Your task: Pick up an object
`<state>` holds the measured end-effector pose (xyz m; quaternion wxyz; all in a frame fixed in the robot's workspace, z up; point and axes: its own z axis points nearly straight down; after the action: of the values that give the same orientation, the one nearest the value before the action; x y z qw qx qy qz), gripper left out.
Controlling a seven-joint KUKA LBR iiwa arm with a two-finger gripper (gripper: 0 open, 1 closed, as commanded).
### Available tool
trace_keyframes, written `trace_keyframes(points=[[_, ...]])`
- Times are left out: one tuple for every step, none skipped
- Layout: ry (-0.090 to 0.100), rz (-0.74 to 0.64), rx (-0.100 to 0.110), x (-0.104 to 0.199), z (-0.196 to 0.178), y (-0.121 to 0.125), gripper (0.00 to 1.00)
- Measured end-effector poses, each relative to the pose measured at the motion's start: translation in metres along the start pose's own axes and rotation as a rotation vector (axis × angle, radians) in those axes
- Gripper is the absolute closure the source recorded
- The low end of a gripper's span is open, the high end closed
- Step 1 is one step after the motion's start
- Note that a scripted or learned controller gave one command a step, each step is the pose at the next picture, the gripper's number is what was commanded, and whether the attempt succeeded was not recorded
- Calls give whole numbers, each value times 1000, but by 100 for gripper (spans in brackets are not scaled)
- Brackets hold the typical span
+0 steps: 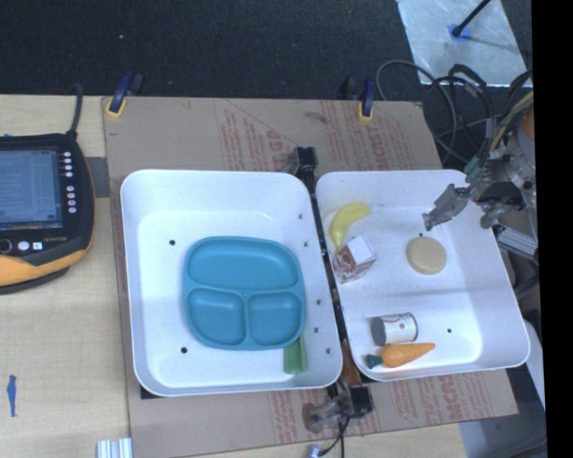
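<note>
Camera view: end effector (440, 211) sits above the right bin (486, 291), can't tell if wide or narrow. Round tan disc (426, 256) lies just below it. Go straight down, center on it, squeeze slow.

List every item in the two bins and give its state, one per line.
Blue three-compartment plastic plate: flat in left bin.
Green block: against the plate's lower right corner.
Yellow banana: lying in right bin.
Tan round disc: flat.
Small metal can: on its side.
Orange carrot: lying below the can.
</note>
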<state>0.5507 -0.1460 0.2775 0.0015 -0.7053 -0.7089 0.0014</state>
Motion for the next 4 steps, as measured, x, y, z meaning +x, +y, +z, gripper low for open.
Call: trace_keyframes(points=[[-1,0,2,-26,93,25,0],[-2,-1,-2,-34,177,29,0],[0,0,-3,-66,183,97,0],[-1,1,0,-62,185,77,0]])
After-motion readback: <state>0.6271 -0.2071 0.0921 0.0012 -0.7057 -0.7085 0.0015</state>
